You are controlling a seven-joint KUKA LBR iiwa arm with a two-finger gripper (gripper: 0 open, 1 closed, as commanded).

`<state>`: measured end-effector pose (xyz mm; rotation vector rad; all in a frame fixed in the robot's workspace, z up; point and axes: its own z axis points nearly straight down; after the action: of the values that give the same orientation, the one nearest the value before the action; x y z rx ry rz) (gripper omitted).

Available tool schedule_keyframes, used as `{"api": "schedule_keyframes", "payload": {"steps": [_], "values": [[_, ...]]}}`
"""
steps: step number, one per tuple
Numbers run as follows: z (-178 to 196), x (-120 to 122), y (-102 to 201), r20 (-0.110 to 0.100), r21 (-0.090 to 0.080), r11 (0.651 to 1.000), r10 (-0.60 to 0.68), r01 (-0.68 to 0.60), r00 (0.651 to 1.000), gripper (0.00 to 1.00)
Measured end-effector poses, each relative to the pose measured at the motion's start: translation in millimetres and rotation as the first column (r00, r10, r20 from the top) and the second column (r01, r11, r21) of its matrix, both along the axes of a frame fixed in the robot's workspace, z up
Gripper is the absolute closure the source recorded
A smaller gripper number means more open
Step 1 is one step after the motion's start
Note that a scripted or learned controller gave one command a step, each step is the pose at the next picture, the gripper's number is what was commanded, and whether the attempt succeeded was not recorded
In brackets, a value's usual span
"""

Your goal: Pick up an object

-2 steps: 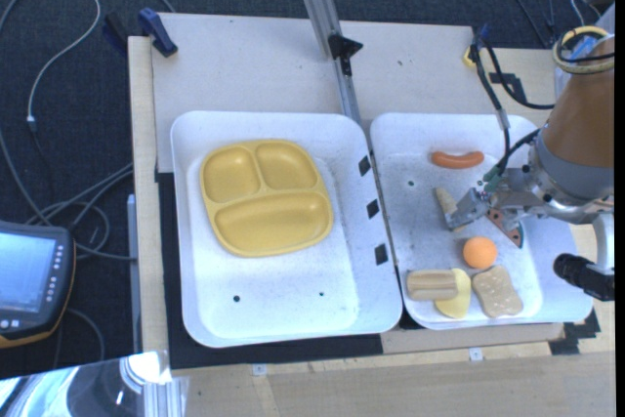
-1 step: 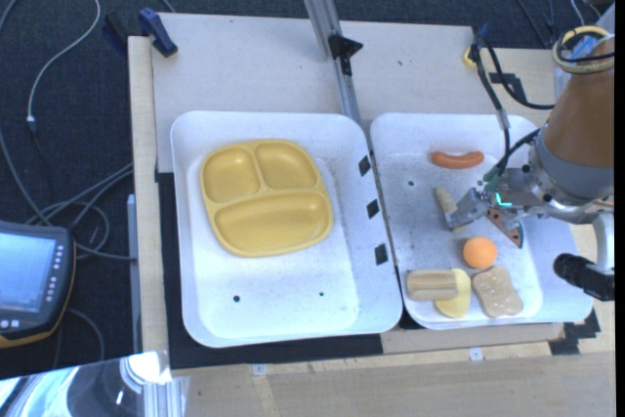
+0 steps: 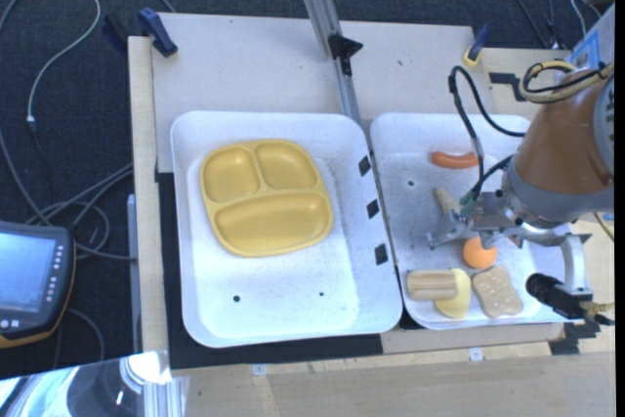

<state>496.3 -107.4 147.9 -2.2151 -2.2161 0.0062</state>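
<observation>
the light is bright and even, and it seems to come from above. the two white bins (image 3: 283,308) look very bright, almost washed out, so their fine dots are hard to see. shadows are soft and small. a dark shadow sits under the front edge of the left bin. the yellow tray (image 3: 266,195) has a gentle shine but no hard glare. a shiny patch at the bottom left corner (image 3: 88,391) glares white and blue. the whole picture is a bit soft and grainy. small things by the arm (image 3: 562,151) look fuzzy. the dark floor (image 3: 68,44) shows little detail.
</observation>
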Motion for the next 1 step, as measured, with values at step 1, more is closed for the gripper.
{"api": "schedule_keyframes", "payload": {"steps": [1], "values": [[-52.9,-1.5,0.8,0.001,0.000,1.000,0.000,0.000,1.000,0.00]]}}
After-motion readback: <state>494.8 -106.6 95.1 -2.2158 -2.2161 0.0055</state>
